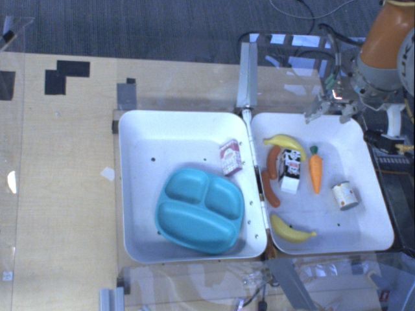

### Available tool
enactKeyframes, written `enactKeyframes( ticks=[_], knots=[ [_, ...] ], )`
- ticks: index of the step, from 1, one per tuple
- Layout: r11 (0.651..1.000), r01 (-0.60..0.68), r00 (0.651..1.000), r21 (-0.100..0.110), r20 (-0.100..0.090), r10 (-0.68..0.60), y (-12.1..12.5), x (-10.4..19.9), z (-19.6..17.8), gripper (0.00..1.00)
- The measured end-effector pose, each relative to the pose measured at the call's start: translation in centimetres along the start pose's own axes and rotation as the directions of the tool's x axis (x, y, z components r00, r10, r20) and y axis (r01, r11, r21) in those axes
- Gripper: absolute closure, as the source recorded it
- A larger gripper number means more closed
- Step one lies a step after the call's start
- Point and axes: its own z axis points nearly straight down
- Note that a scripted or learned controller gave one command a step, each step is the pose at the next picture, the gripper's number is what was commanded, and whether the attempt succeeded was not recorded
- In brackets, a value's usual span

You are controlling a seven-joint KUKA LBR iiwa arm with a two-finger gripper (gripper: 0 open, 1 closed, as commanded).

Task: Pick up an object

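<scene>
My gripper [331,113] hangs over the far rim of the right bin [369,173], its two fingers spread open with nothing between them. Below it in that bin lie a yellow banana [283,141], a red-brown sausage [272,175], a small black-and-white carton [290,171], an orange carrot [315,171] and a small can [345,195] on its side. A second banana [292,230] rests near the front wall. The carrot is the nearest item to the gripper, a short way toward the front of it.
The left bin [139,173] holds a blue divided plate [201,209] and a small red-and-white carton [230,157] by the shared wall. A metal bracket [245,76] stands behind the bins. Cables [311,8] lie behind the right bin.
</scene>
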Motion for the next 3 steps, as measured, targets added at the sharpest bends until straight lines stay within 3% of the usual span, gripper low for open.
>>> enactKeyframes(
  ticks=[1,2,3],
  knots=[
    [0.987,-0.161,0.987,-0.002,0.001,0.161,0.3,2.2,-3.4,0.0],
    [0.98,-0.2,0.98,-0.021,0.001,0.2,-2.2,-1.2,10.1,0.0],
    [0.97,-0.242,0.97,-0.001,0.0,0.242,-3.9,-4.2,12.3,0.0]
  ],
)
